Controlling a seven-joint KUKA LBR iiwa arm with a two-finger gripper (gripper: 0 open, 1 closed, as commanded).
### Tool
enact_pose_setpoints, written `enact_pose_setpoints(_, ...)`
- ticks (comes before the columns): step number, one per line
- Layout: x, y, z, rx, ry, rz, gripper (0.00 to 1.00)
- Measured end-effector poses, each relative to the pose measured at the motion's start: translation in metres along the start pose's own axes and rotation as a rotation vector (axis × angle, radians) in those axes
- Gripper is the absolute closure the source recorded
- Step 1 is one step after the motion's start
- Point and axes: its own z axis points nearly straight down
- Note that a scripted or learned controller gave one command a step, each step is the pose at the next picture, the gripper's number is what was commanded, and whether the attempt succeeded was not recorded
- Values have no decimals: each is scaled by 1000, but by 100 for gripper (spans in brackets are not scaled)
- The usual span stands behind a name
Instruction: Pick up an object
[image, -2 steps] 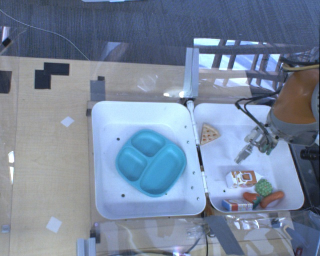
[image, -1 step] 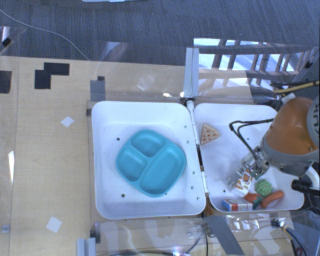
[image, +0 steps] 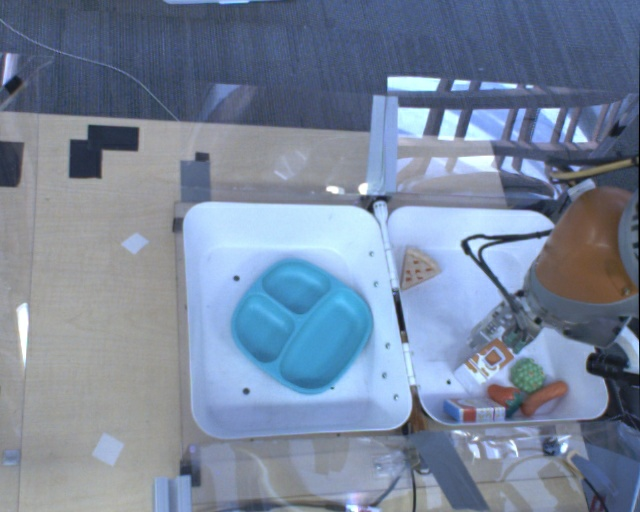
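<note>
**End effector low over the small carton, near corner of the right bin**

The end effector (image: 503, 334) hangs at the near right part of the right shallow white bin (image: 440, 330), directly above a small white carton with an orange-brown square print (image: 488, 361). The carton lies just below and slightly to the left of the tip in the camera view, tilted on a diagonal, its long axis running from lower left to upper right. Whether metal touches card cannot be told from this angle, and how far the tip is spread cannot be told either; nothing is plainly held.

Close by, toward the bin's front wall, sit a green knobbly ball (image: 527, 375), an orange-red sausage-shaped toy (image: 538, 398) and a flat red, white and blue box (image: 471, 410), all crowded together. A tan triangular wedge like a pizza slice (image: 419, 268) lies well apart near the divider. The left bin (image: 210, 400) carries a blue three-compartment plate (image: 302, 325).

The carton is the likeliest target, reached by a short straight drop; the crowded neighbours could get nudged.
</note>
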Motion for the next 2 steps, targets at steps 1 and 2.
enact_pose_setpoints(1,5,-27,-27,14,19,67,100)
enact_pose_setpoints(2,-37,-2,-22,13,18,78,100)
